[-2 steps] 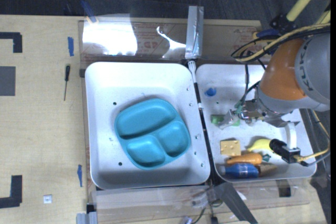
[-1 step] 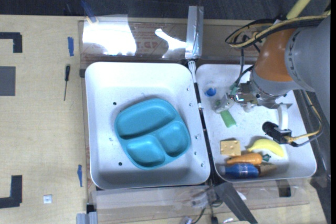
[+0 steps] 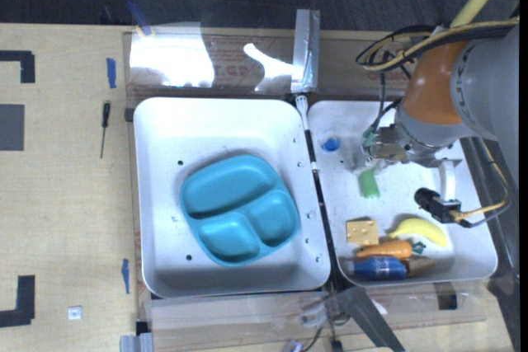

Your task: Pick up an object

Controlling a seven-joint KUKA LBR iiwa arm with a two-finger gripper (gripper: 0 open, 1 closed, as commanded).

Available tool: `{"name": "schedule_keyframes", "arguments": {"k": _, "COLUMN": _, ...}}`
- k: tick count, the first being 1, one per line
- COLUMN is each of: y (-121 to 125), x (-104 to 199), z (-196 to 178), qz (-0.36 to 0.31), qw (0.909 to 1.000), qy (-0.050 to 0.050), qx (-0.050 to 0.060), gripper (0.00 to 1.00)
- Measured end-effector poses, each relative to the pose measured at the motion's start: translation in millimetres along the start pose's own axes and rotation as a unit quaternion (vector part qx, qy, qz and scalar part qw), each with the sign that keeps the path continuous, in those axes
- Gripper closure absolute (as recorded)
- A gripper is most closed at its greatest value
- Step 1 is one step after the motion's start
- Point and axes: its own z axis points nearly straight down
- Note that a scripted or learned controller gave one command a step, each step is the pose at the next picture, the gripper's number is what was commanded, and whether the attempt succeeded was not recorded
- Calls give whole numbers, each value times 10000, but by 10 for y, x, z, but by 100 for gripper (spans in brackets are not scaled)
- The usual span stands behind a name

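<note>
Since the tool (image 3: pixel 373 163) sits right over the green block (image 3: pixel 369 183) in the right bin (image 3: pixel 478 260), can't tell its state; block looks light, stiff, so grab its long sides.

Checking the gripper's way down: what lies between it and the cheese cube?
In the camera view, a green block lies between the gripper and the cheese cube; then bare bin floor.

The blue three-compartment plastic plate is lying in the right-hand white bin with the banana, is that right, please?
Not quite: the camera view shows the blue three-compartment plastic plate lying in the left-hand white bin, alone. The yellow banana lies in the right-hand white bin.
</note>
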Motion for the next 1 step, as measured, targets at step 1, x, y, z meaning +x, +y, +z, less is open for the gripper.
{"name": "schedule_keyframes", "arguments": {"k": 1, "y": -602, "x": 533, "z": -1538, "qz": -502, "qw": 9987, "qy": 16, "qx": 21, "gripper": 100}}
